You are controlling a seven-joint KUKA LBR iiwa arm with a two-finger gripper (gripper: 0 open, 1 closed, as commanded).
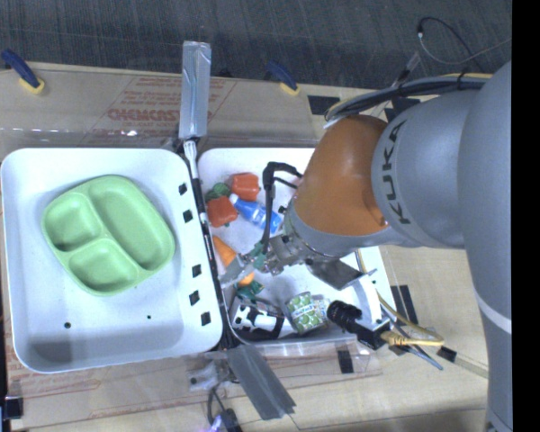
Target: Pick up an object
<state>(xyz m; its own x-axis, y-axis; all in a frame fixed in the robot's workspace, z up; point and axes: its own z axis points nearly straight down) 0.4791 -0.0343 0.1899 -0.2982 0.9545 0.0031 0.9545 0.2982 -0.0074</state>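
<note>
One arm (405, 187) bent low over right bin (292, 158), fingers' (268, 257) spread unclear

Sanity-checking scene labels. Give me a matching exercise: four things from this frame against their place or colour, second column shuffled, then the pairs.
Things:
1. divided plate
2. arm's wrist band
3. blue item
4. green patterned item

Descriptions:
A. orange, above the right bin
B. near the right bin's front edge
C. light green, in the left bin
D. beside the red and orange items

Pairs: 1-C, 2-A, 3-D, 4-B
</note>
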